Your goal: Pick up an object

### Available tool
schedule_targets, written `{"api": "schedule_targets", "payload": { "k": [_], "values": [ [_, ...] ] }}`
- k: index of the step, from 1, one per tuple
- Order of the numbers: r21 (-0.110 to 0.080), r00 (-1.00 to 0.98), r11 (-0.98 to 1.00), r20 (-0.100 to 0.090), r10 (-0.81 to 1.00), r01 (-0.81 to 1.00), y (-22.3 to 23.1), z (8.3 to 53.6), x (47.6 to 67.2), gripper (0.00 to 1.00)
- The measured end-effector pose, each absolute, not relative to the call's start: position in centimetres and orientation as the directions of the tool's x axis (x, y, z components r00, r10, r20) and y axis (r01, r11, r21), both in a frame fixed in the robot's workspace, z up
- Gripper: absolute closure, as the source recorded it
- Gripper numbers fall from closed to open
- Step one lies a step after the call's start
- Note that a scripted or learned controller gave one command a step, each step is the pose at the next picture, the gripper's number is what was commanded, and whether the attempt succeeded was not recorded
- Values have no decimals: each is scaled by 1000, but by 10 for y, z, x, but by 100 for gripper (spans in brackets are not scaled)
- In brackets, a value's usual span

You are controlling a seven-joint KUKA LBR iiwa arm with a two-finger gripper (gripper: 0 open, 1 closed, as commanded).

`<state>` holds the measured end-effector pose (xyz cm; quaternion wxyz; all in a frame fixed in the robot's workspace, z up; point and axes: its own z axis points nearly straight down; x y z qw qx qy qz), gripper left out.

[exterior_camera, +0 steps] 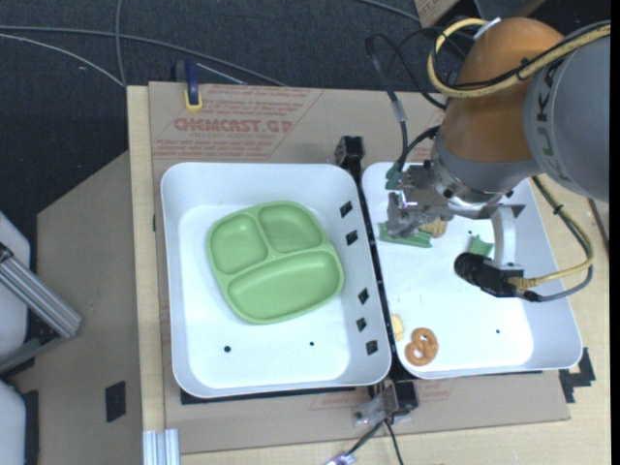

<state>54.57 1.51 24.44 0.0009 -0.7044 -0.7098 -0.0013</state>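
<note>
The arm (572,114) is seen reaching in from the right, its orange band (494,85) standing over the far part of the right bin (475,332). The gripper (412,217) is found low over that bin's far left corner, close to the wall shared with the left bin (194,347). Whether the gripper is released or clenched cannot be told, since it is covered by the wrist from above. A green piece (409,238), flat in form, is noted on the bin floor directly under the gripper, only its near edge being exposed. A second, smaller green scrap (480,250) is recorded a little to the right, possibly of the same kind, though the view is too poor to be sure. A pretzel (422,346), orange-brown, is found at the near left of the right bin, well apart from the gripper, with a yellow bit (397,327) just beside it against the dividing wall. In the left bin a green plate (276,260) with three compartments is laid flat near the middle, slightly turned. Small black tabs (347,209) are observed along the left bin's right wall. Both bins are set on a brown board (242,114) marked with red print, to whose far edge a blue clamp (194,83) is fixed.
</note>
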Motion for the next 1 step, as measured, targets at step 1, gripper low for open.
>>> {"api": "schedule_targets", "payload": {
  "k": [1],
  "values": [
    [-6, -6, 6, 3, 1000, 1000, 70, 224, 540, 100]
  ]
}}
